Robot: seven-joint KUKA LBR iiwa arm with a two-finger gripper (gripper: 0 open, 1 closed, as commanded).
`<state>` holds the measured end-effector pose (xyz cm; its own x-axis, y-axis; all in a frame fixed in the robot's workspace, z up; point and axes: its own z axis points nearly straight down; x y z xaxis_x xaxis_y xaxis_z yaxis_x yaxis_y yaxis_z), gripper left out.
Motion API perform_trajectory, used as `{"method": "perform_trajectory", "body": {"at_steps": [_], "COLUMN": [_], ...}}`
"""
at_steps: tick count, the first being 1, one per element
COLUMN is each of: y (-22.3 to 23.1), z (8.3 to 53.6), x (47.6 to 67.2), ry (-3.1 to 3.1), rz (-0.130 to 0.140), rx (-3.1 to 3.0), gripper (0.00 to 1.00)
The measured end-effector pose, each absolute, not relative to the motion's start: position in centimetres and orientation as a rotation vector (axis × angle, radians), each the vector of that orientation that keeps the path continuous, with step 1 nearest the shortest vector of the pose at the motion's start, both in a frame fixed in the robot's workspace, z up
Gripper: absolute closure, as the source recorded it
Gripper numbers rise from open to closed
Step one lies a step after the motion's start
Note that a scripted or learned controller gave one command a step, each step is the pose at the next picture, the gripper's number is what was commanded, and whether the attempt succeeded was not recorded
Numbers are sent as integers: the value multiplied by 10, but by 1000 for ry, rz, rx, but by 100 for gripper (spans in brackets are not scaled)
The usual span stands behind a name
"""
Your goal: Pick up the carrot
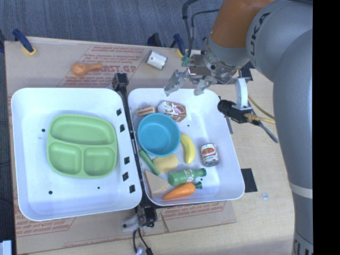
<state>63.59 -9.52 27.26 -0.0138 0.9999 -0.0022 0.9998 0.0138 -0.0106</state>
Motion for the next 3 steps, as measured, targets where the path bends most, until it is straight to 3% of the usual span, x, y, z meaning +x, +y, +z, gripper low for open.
{"method": "perform_trajectory", "body": {"at_steps": [1, 2, 3], "y": [-59, -81, -65], "z": [206, 210, 228], "x": [546, 507, 476], "ry": [-2374, -2679, -2789], "rz": [20, 11, 8], "rx": [-2040, -1624, -1427], "gripper": [0, 0, 0]}}
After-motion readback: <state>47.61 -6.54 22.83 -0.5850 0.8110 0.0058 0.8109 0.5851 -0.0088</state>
